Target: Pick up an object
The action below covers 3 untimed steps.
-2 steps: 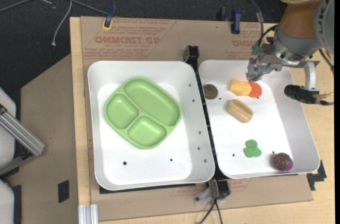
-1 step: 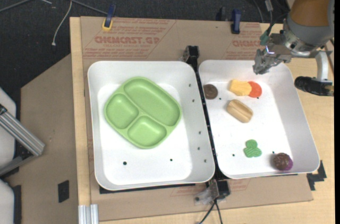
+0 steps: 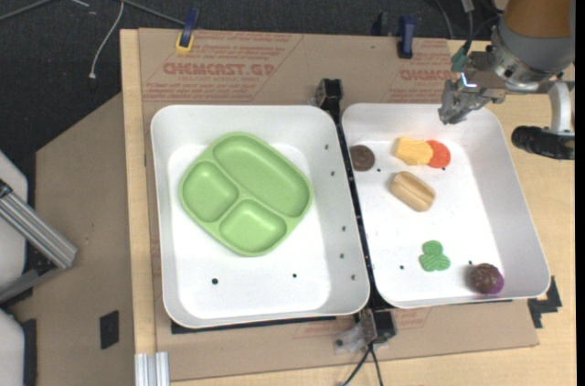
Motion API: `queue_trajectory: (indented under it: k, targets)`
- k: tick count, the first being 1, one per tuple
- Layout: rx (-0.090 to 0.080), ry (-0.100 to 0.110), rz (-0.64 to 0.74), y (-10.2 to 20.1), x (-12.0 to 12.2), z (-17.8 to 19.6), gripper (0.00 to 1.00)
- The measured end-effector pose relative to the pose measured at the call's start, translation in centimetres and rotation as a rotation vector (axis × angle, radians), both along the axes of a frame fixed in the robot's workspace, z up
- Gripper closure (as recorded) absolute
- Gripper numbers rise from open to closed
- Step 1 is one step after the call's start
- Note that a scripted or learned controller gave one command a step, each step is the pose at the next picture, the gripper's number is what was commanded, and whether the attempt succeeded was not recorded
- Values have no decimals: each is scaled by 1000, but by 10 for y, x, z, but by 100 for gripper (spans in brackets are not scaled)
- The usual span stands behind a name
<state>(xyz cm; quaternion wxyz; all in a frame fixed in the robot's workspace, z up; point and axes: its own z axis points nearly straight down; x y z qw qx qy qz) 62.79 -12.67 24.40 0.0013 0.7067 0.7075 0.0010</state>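
The right bin [image 3: 512, 201] holds several small items: a brown round piece [image 3: 363, 157], a yellow block [image 3: 412, 151] touching a red-orange piece [image 3: 440, 155], a tan bread-like roll [image 3: 412, 191], a green leafy piece [image 3: 434, 257] and a dark purple ball [image 3: 485, 278]. My gripper [image 3: 454, 110] hangs over the bin's far edge, up and right of the yellow block, with nothing visible between its fingers.
The left bin [image 3: 174, 256] holds a green divided plate [image 3: 244, 192]. Black clamps [image 3: 329, 91] sit between the bins at the far side. Blue clips [image 3: 189, 29] pin the cardboard sheet. Cables lie on the dark floor beyond.
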Motion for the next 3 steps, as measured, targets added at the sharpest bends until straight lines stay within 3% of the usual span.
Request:
queue_trajectory:
  k: [2, 3]
  targets:
    - [3, 5, 4, 98, 2, 4, 100]
    - [3, 7, 5, 153, 3, -11, 100]
